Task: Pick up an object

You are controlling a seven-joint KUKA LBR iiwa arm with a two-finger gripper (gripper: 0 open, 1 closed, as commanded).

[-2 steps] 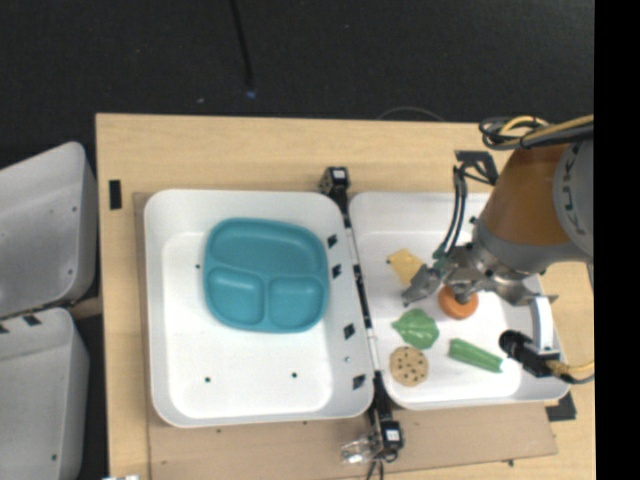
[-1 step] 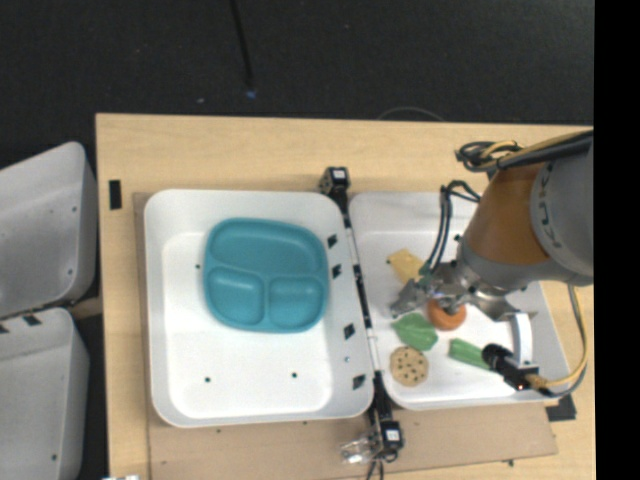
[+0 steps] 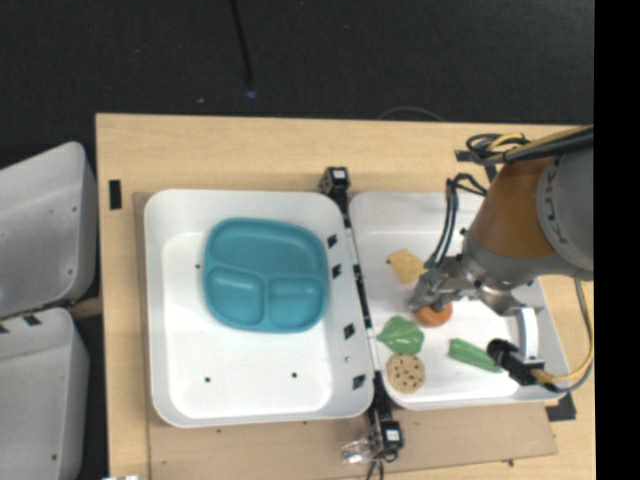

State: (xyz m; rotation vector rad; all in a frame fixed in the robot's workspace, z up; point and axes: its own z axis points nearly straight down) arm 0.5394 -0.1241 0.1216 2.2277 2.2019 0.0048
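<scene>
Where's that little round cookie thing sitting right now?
The cookie lies in the right bin, at its near left corner, just below the green leaf and left of the green pepper.

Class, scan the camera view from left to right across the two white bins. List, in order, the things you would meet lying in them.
Teal divided plate → green leafy piece → orange round piece, at the gripper → long green piece. The yellow piece and the speckled cookie overlap the leafy piece's span, so they are left out.

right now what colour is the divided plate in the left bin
Teal blue plate, clearest in the camera view.
</scene>
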